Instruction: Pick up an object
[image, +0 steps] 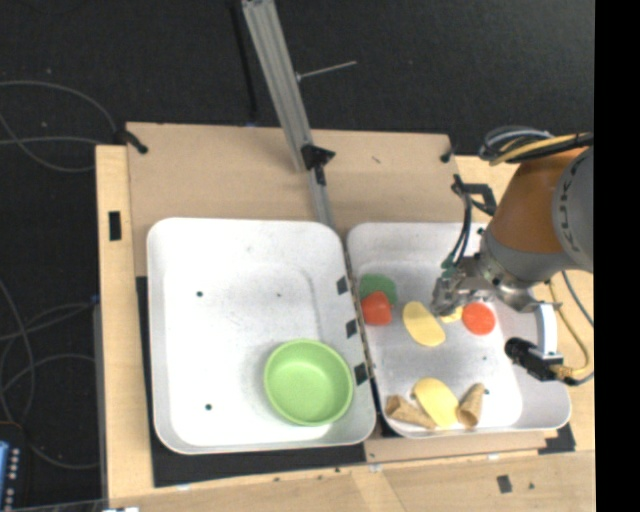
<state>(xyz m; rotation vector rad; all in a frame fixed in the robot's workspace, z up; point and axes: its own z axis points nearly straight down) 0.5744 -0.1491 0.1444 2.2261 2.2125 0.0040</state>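
Observation:
My gripper (452, 297) hangs low in the right bin (400, 245), just right of a yellow oval piece (423, 326) and left of an orange-red ball (480, 318). A small yellow bit shows right under it. At the bin's left side lie a green piece (377, 287) and a red-orange ball (377, 310). Near the front edge sit a yellow lump (435, 400) and two tan cone-like pieces (406, 409) (470, 404). A green bowl (308, 381) stands in the left bin (220, 280).
A grey metal pole (285, 90) slants down from the top to the bins' shared rear edge. The arm's orange band (530, 210) and black cable fittings (530, 358) hang over the right bin's right side. Wooden bench board surrounds both bins.

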